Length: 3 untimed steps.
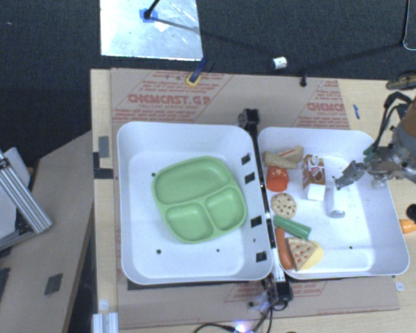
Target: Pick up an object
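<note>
The right bin (374, 255) holds several toy foods. A bread piece (283, 157) lies at the back left, with a red tomato (277, 179) in front of it. Beside them stands a small carton (313, 170), and a white cube (316, 192) lies just in front of it. Nearer the front are a cookie (283, 205), a green stick (292, 226), a sausage (283, 248) and a pizza slice (306, 254). My gripper (338, 189) hangs over the middle of this bin, just right of the white cube and carton. I see nothing held in it.
The left bin (135, 248) carries a green plate (197, 198) with three compartments. A black divider (258, 186) runs between the bins. The arm (409, 148) comes in over the right bin's far right rim. An orange object (410, 224) lies outside that rim.
</note>
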{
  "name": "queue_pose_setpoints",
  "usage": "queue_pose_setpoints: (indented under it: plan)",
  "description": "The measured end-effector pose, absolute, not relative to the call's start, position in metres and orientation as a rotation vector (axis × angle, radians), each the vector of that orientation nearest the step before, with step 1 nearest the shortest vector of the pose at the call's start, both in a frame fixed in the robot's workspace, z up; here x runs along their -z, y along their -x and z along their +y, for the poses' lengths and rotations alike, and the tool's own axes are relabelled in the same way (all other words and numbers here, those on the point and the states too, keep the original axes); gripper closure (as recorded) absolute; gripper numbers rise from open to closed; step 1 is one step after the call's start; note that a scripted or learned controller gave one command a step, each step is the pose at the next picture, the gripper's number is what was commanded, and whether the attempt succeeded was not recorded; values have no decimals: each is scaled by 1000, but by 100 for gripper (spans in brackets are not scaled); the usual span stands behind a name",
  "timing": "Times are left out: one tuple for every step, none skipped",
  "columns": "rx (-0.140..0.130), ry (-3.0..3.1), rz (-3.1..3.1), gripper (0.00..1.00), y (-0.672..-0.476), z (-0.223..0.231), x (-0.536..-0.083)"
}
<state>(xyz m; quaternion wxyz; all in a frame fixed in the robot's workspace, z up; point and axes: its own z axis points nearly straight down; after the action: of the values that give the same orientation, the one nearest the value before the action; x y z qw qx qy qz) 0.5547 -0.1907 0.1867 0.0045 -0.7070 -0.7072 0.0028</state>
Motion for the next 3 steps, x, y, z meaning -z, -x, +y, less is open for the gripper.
queue_pose_setpoints:
  plan:
    - [1,2219,-2226,0,-558,-190,-193]
    - [-1,2217,-2223,0,-560,-186,-150]
    - [-1,2219,-2222,0,-556,-188,-89]
